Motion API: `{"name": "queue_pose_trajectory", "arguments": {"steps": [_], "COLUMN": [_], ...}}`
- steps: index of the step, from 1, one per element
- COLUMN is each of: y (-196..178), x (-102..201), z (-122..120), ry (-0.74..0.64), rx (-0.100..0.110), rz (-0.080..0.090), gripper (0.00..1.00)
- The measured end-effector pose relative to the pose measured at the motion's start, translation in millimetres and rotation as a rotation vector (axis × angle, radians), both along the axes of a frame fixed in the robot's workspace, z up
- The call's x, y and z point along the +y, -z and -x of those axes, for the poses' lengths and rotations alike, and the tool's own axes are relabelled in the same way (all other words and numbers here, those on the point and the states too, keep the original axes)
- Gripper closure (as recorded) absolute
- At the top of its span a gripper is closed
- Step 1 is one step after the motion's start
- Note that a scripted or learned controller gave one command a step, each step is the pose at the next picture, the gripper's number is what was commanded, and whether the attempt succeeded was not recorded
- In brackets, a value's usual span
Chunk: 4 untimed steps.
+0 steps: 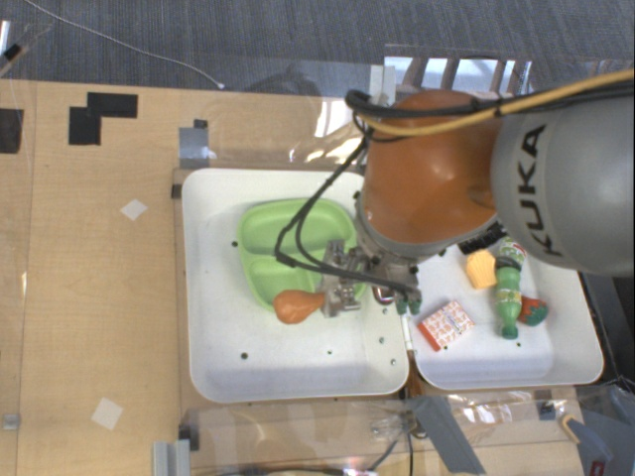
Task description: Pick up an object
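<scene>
An orange toy drumstick [293, 306] lies in the left bin [228, 365], against the lower edge of a green divided dish [283, 241]. My gripper [340, 291] is low over the left bin, right at the drumstick's thin right end and touching or nearly touching it. The orange wrist band and grey arm [446, 181] hang over the dish's right side and the wall between the bins, hiding what lies beneath.
The right bin [496, 365] holds a red-and-white box [446, 323], a yellow block [481, 269], a green bottle [508, 300] and a small red item [534, 311]. Black cables [308, 216] loop from the wrist over the dish.
</scene>
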<state>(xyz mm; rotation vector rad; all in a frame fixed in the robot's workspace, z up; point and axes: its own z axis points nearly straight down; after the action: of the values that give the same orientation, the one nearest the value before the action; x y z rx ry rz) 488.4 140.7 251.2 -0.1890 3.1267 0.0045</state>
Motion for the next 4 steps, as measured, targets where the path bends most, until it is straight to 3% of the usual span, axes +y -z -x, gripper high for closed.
{"name": "queue_pose_trajectory", "arguments": {"steps": [1, 2, 3, 4], "y": [21, 9, 27, 54], "x": [10, 11, 3, 72], "z": [-4, -7, -6, -13], "ry": [-0.036, -0.036, -0.306, 0.072], "rx": [0.003, -0.005, 0.001, 0.004], "rz": [0.001, -0.002, 0.003, -0.001], "gripper": [1.00, 1.00, 1.00, 1.00]}}
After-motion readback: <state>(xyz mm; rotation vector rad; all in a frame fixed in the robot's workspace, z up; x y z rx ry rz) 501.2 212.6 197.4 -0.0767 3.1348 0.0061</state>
